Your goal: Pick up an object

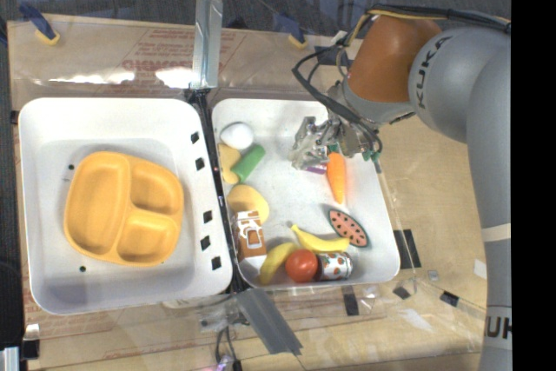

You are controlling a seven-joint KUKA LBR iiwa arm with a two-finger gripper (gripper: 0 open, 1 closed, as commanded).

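Observation:
My gripper (311, 147) hangs over the upper middle of the right bin (382, 213), just left of an orange carrot (336, 175). A small purple thing peeks out under the fingertips. Below lie a watermelon slice (347, 227), a banana (318, 241), a red tomato (301, 265) and a small can (336, 267). Along the bin's left side sit a white egg (236, 135), a green cylinder (249, 162), a yellow pear-like fruit (247, 202), a brown carton (251, 237) and a yellow lemon (276, 261).
The left bin (35, 187) holds a yellow divided tray (123, 207). A metal divider post (207, 43) stands between the bins at the back. The grey arm with its orange band (387, 56) crosses in from the right above the right bin's far corner.

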